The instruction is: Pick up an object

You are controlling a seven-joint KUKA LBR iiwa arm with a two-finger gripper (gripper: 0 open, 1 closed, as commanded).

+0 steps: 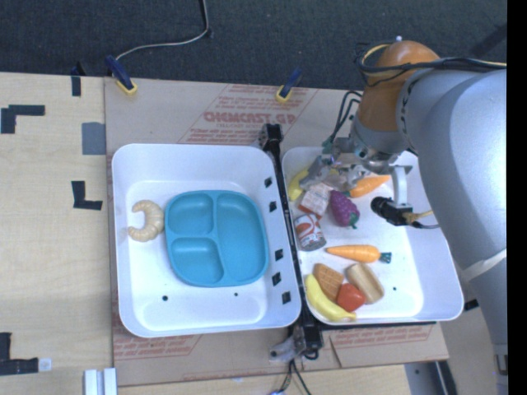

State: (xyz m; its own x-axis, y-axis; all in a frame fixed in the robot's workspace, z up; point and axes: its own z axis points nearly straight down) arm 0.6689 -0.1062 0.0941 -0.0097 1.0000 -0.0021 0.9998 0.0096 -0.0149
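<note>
Glossy white bins (132, 179), smooth blue compartmented tray (216, 239)

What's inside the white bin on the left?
The left bin holds a blue divided tray lying flat in the middle, and a tan croissant beside the tray's left edge. Whatever bin floor lies under the tray is covered, so I can't tell what's beneath it.

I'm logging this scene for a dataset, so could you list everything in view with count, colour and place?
Bins: two, white, side by side on the bench.
Divided plate: one, blue, left bin.
Croissant: one, tan, left of the plate.
Carrots: two, orange, right bin.
Eggplant: one, purple, right bin.
Banana: one, yellow, right bin's near edge.
Can: one, red and silver, right bin.
Clamps: two, yellow and blue, far edge.
Tool: one, grey, over right bin's far end.
</note>
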